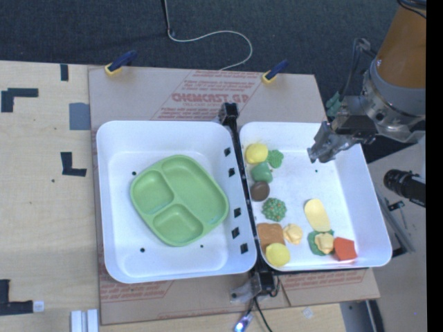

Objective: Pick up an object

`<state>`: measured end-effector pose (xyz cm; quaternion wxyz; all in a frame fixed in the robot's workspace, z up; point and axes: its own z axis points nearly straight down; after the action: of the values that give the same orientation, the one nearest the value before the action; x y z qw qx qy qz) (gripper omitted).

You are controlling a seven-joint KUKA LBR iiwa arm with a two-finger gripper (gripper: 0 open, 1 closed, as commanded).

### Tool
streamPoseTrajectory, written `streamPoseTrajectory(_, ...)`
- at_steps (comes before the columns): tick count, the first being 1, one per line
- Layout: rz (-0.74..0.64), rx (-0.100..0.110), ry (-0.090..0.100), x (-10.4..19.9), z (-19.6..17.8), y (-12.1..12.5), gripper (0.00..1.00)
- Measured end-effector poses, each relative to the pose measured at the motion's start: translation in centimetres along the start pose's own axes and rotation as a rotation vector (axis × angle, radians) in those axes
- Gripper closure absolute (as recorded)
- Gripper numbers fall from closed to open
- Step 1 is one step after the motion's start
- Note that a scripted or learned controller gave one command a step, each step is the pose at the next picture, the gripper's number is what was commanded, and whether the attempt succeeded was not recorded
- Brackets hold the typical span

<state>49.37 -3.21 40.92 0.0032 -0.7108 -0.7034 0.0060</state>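
You have the hand hovering over the far right corner of the right bin, a shallow white tray with rounded, glossy walls. It is dark metal, angled down and left, and you cannot tell from this slant whether it is spread or closed; nothing shows in its grip.

Take the right bin as your landmark. Its toy food is small, moulded and smooth. Along its left wall, from the far end toward you, sit a round yellow ball, a knobbly green piece touching it, a darker green lump, a brown dome, a bumpy green ball, a tan bread-like block and a second yellow ball. In its near right part lie a pale yellow oval, a small yellow lumpy piece, a green-and-yellow piece and an orange-red block near the corner.

Left of it, touching wall to wall, stands the left bin, holding a matte light-green divided plate with three rounded compartments. Both bins rest on a printed cardboard sheet on the pale wooden bench, pinned by two blue-and-yellow clamps.
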Motion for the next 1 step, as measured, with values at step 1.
streamPoseTrajectory(1,-0.014,-0.027,0.005,2.03,-13.31,-1.20,1.00)
